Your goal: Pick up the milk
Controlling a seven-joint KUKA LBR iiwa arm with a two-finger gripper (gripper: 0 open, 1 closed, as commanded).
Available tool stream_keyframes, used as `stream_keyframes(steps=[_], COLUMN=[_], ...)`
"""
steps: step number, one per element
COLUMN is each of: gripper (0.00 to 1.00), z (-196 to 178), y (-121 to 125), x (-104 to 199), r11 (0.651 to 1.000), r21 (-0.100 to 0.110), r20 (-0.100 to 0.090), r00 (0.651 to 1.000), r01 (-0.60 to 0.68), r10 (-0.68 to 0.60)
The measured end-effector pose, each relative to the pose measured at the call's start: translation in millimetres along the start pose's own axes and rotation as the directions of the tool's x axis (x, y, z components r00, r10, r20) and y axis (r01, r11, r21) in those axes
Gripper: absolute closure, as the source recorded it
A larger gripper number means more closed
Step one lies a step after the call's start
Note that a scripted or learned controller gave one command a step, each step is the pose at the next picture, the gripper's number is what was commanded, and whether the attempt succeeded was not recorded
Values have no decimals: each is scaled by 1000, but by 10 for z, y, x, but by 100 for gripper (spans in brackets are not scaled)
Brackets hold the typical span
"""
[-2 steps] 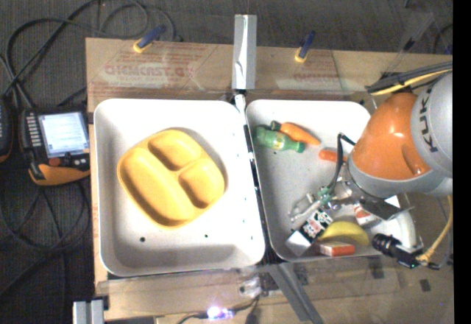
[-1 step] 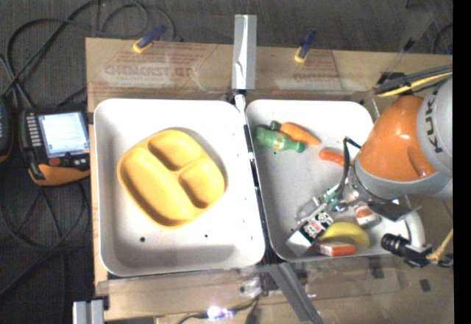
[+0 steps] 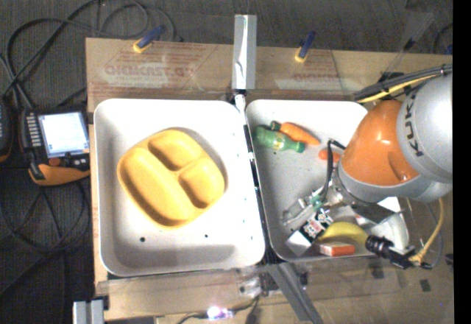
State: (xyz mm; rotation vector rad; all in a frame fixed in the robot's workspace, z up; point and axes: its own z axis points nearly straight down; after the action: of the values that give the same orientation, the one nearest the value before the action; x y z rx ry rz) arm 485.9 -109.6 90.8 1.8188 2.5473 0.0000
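The milk (image 3: 312, 227) is a small white carton with black and red markings. It lies on its side near the front of the right bin (image 3: 283, 168), just left of a yellow banana (image 3: 344, 232). My gripper (image 3: 310, 205) hangs low in that bin, directly above and behind the carton, very close to its upper end. Whether it touches the carton is unclear. The grey arm with its orange band (image 3: 375, 153) covers the bin's right part.
A green bottle (image 3: 278, 140) and an orange carrot (image 3: 300, 132) lie at the back of the right bin. An orange-red block (image 3: 337, 249) rests by the front wall. The left bin (image 3: 110, 241) holds a yellow divided plate (image 3: 171, 176).
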Motion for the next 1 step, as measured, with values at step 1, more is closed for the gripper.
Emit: stream_keyframes(steps=[1], gripper=[100], z=[-100], y=[36], x=[19], r11=[1000], r21=[-7], r20=[-3], r00=[1000], r01=[3], r10=[-3])
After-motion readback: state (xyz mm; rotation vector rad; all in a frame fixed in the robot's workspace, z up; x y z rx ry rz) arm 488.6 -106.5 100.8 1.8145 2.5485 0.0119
